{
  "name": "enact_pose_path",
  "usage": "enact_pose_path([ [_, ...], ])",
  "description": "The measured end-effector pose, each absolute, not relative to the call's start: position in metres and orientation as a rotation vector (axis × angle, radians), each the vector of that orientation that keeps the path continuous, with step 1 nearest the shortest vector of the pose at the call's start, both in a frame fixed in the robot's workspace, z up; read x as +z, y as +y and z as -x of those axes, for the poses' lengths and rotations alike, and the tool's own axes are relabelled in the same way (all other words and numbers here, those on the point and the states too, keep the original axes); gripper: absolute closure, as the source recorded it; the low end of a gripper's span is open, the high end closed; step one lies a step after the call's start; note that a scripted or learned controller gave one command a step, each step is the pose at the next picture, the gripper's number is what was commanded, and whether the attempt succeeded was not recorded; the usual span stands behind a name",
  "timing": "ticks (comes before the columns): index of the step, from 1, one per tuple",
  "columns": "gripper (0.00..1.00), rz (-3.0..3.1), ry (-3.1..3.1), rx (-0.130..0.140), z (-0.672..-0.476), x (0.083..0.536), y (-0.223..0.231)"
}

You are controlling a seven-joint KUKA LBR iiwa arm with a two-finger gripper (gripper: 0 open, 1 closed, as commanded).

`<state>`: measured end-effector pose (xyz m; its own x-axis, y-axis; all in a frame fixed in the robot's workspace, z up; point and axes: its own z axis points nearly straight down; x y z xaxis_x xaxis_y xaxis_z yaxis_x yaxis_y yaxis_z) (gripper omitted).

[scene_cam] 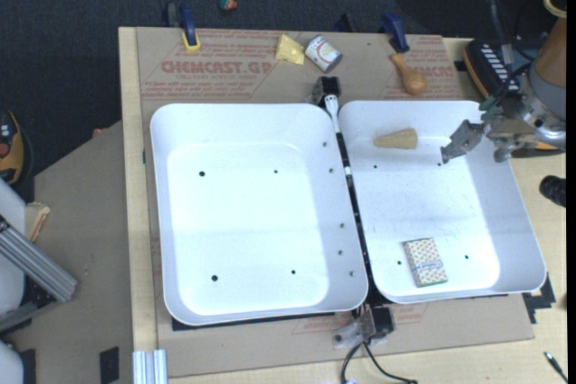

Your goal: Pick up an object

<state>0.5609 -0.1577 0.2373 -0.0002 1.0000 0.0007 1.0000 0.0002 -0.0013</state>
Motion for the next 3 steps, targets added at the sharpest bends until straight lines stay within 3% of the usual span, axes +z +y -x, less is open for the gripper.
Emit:
enact_pose_path([
  [1, 0.00, 2.236, -2.230, -0.009, -0.548, 0.373, -0.194],
  [2, 1.00, 2.226, -2.227, -0.003, -0.549, 0.375, -0.192],
  [3, 1.00, 2.240, -2.232, -0.012, -0.489, 0.540, -0.216],
])
